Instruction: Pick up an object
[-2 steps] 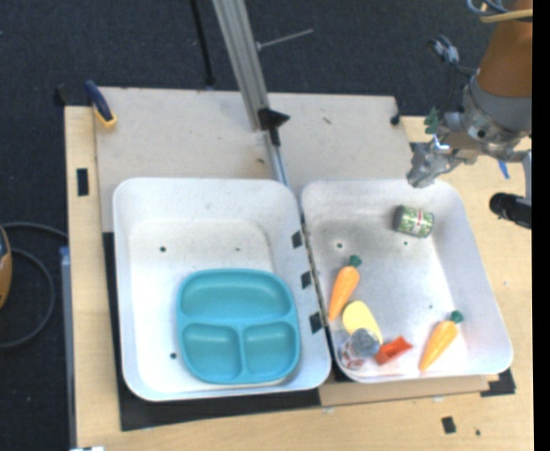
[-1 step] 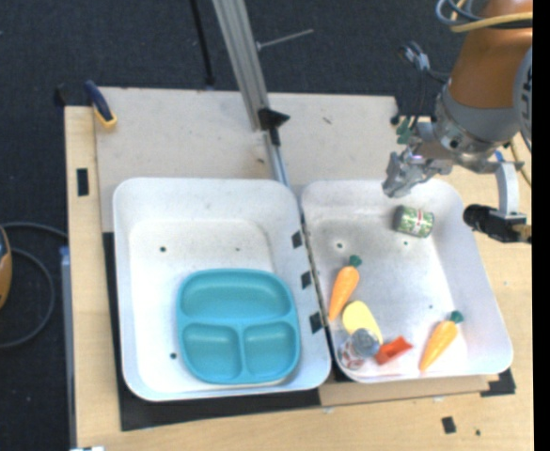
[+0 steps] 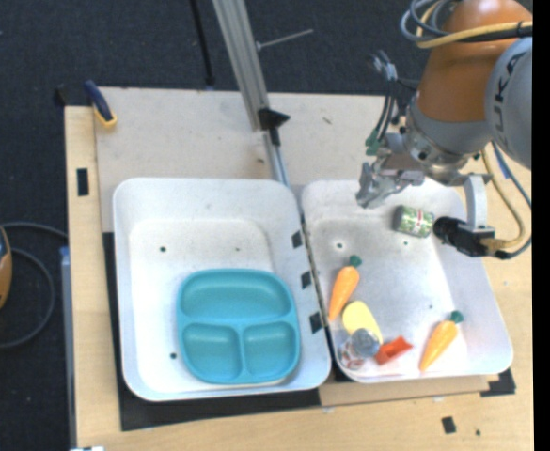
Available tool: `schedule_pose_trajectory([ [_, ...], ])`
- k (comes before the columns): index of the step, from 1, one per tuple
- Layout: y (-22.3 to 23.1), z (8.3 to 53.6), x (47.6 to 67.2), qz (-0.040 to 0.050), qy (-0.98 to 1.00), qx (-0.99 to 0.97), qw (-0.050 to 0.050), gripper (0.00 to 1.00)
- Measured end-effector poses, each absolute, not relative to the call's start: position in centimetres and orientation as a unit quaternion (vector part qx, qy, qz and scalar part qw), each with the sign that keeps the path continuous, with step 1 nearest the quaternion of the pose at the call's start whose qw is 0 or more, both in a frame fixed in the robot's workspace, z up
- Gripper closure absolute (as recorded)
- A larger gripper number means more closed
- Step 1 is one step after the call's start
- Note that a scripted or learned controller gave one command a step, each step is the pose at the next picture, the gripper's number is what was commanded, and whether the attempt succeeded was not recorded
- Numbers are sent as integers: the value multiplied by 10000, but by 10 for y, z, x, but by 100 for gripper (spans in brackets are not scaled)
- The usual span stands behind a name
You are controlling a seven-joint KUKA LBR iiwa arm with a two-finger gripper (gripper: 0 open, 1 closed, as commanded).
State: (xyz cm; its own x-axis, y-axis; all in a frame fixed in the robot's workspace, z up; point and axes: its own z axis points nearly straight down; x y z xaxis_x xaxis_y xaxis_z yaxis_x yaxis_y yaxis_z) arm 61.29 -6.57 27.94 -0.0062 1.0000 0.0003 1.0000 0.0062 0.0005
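My gripper [image 3: 373, 192] hangs over the far edge of the right bin [image 3: 472, 294], below the orange wrist band. Nothing shows between its fingers. A small green can [image 3: 413, 220] lies on its side just to the right of the fingertips, apart from them. Nearer the front, an orange carrot [image 3: 343, 289] lies by the bin's left wall. A second carrot [image 3: 440, 340] sits at the front right. A yellow piece [image 3: 360, 319], a small red piece [image 3: 394, 349] and a clear greyish item [image 3: 357, 348] cluster at the front.
The left bin [image 3: 152, 252] holds a teal divided tray [image 3: 240, 325]. A slanted aluminium post [image 3: 246, 73] rises behind the bins. A black cable connector [image 3: 458, 234] hangs beside the can. Bare bench wood runs behind the bins.
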Motion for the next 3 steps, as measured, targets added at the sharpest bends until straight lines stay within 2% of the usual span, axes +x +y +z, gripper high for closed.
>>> schedule_pose_trajectory([
  [1, -11, 269, 589, 0, 7095, 7047, -5, 100],
  [2, 32, 254, 553, -5, 7092, 7050, -8, 100],
  [3, 79, 258, 532, 5, 7098, 7044, -6, 100],
])
